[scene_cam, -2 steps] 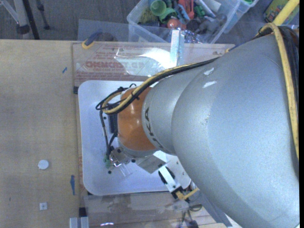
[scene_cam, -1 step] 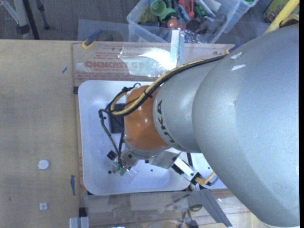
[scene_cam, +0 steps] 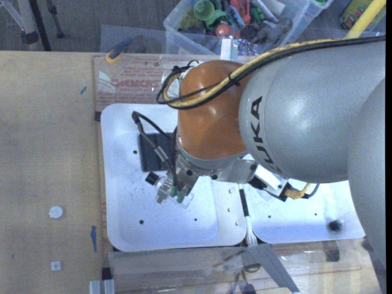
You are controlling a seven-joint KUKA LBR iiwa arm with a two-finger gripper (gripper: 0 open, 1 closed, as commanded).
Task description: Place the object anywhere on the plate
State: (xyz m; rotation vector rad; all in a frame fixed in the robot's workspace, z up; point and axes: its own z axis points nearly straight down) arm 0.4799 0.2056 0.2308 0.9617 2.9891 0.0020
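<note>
Tan wooden bench (scene_cam: 43, 133) fills the left side, with grey carpet floor (scene_cam: 122, 5) behind it at the top. The grey KUKA arm (scene_cam: 318, 103) is the biggest item. It comes in from the right and covers most of the right half and much of the right bin. Its orange band (scene_cam: 208, 115) sits mid-frame, above the back edge of the left bin.

Two shallow white bins sit side by side. Left bin (scene_cam: 122, 164) is mostly in view, with small dark specks on its floor. Right bin (scene_cam: 294, 219) shows its front strip below the arm.

A clear plastic tub (scene_cam: 184, 26) of coloured toys stands on the floor at top centre. A pale board with red print (scene_cam: 131, 81) lies just behind the left bin. A yellow-and-black cable (scene_cam: 294, 46) runs along the arm and loops by the orange band.

A black flat part with a cable (scene_cam: 153, 149) hangs off the wrist on its left side, over the left bin.

The gripper (scene_cam: 173, 192) points down over the left bin's middle-right floor, with a blurred greenish-clear patch at its tip. Cannot tell whether it is released or clenched, or whether it grasps anything.

A small dark object (scene_cam: 335, 225) lies on the right bin's floor near the front right corner, well apart from the gripper. A small white disc (scene_cam: 56, 212) lies on the bench left of the bins.
</note>
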